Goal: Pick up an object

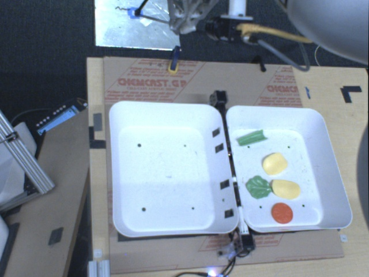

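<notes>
- The gripper (185,17) hung at the top of the view, above the far edge of the bench and beyond both bins — whether it was parted or closed, I cannot tell; nothing showed in its grasp.
- The right bin (331,154) held every object; all lay well apart from the gripper, nearer the camera and to its right.
- A green strip (251,137) lay in the far left part of that bin, the closest of the objects to the gripper.
- A yellow piece (275,164) sat nearer the middle, with a second yellow piece (286,188) just in front of it.
- A green leaf-like piece (258,187) lay touching or just beside the second yellow piece, on its left.
- A red round piece (282,213) rested nearest the front wall — farthest from the gripper.
- The left bin (118,172) stood beside the right one, their inner walls meeting at a row of black clips (219,148).
</notes>
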Tool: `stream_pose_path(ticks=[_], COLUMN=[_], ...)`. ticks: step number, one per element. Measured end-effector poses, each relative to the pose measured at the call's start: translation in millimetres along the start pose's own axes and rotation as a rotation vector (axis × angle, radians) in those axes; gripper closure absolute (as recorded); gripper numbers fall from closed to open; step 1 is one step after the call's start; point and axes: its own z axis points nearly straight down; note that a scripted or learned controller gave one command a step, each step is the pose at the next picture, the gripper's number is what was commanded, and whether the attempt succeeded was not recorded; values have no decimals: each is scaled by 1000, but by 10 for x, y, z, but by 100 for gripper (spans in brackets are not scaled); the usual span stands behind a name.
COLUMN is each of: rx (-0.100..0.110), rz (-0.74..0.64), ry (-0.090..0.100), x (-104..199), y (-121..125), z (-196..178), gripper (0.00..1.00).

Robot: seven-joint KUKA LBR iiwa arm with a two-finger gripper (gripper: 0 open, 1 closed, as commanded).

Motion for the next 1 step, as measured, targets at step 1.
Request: stream_pose_path(ticks=[1], rx=[0], rz=[-2], ry=[1], x=[6], y=[-408], z=[58], gripper=[100])
